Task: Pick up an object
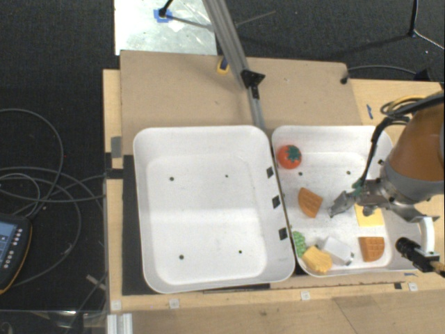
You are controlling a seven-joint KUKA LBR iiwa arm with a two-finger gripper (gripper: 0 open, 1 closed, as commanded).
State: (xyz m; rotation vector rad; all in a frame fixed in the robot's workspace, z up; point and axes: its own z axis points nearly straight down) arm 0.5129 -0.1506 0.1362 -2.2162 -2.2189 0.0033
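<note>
Nearest, along the lower edge of the right bin (327,132): yellow chunk (318,259), green piece (298,241), pale block (338,249), waffle-like square (372,248). Crowded together, so awkward to reach singly. Just above, at right centre, gripper (342,204) low over the bin floor, fingers slightly apart, clamped on nothing; likely lined up on the orange wedge (310,202) just to its left. Yellow card (368,216) beneath the wrist. Farther up, red tomato (289,156), well apart. Left bin (201,136) beyond.
</note>
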